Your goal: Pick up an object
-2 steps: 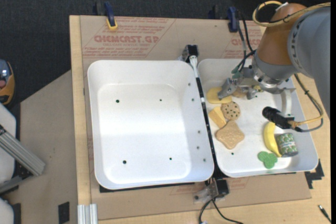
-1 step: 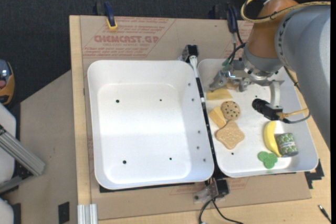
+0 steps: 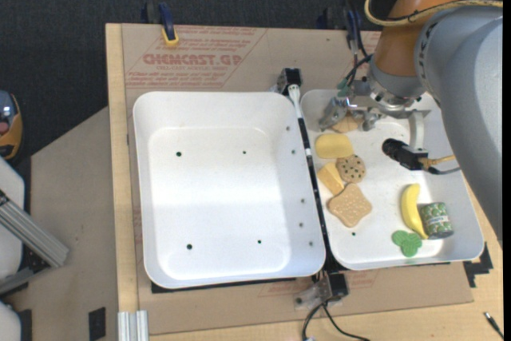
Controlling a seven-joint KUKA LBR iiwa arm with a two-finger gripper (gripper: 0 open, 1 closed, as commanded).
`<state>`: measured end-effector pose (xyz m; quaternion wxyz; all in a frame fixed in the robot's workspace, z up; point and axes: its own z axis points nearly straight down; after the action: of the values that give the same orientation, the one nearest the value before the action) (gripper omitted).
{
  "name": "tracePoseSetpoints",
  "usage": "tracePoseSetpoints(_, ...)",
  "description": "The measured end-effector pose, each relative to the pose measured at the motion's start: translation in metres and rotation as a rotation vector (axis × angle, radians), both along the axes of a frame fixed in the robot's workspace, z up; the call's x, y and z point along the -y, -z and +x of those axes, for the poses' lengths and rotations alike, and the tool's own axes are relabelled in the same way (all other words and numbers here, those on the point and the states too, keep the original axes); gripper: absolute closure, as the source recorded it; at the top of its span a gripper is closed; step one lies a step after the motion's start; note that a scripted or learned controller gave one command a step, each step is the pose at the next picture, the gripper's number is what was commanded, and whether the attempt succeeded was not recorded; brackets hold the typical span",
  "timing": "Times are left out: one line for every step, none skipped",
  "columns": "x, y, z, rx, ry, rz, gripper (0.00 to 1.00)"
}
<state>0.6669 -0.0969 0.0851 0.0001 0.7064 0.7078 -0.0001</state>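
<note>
My gripper is low over the far left corner of the right bin. It is open, and its fingers stand to either side of a tan, bread-like piece lying on the bin floor. Just in front of it lie a yellow lemon-shaped piece, a round brown cookie, a yellow cheese wedge and a tan slice of toast. Toward the right side of the bin are a banana, a green can and a small green piece.
The left bin sits right beside the right one, their rims meeting along a dark divider. Both rest on a cardboard-covered bench. The grey arm with its orange band comes in from the upper right, above the right bin's far side.
</note>
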Motion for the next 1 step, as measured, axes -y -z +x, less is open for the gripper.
tracePoseSetpoints(0.0,-0.0109,-0.0002,0.001,-0.001,-0.001,1.0)
